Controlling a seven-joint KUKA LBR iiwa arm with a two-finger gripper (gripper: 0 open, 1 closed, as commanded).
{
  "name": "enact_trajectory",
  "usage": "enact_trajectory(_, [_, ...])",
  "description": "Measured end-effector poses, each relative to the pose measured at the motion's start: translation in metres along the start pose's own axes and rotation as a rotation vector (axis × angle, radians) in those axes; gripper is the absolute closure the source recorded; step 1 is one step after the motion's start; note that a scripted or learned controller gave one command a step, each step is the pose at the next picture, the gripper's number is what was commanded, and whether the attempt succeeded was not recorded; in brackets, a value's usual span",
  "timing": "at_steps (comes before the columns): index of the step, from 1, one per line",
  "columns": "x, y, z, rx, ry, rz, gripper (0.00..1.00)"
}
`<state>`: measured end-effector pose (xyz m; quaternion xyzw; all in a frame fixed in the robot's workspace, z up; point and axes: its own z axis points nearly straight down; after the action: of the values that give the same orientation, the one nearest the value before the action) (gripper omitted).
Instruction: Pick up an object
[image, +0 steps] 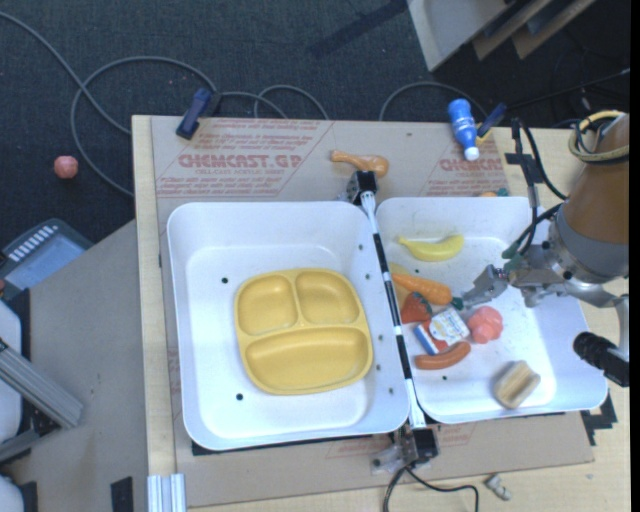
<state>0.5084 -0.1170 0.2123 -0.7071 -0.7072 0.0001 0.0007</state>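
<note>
pick not yet made: gripper (478, 290) hangs low over the right bin (560, 395) near the carrot (424, 287), fingers spread, nothing between them.

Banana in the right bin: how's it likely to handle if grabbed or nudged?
The banana looks like a smooth, glossy toy, so probably light and rigid, possibly slippery between fingers. Its curved shape suggests it may pivot or rock when pushed rather than slide straight. It lies apart from the carrot, so a nudge probably won't disturb neighbours.

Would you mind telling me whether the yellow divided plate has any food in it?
Empty. The yellow plate in the left bin shows three bare compartments; the toy foods lie in the right bin.
</note>
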Motion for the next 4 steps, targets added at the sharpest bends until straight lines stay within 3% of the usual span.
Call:
enact_trajectory(1, [0.015,0.035,0.048,0.001,0.0,0.0,0.0])
enact_trajectory(2, [-0.021,0.029,0.125,-0.005,-0.001,0.0,0.0])
enact_trajectory(3, [-0.026,0.009,0.124,-0.013,-0.002,0.001,0.0])
enact_trajectory(4, [-0.026,0.01,0.113,-0.015,-0.003,0.001,1.0])
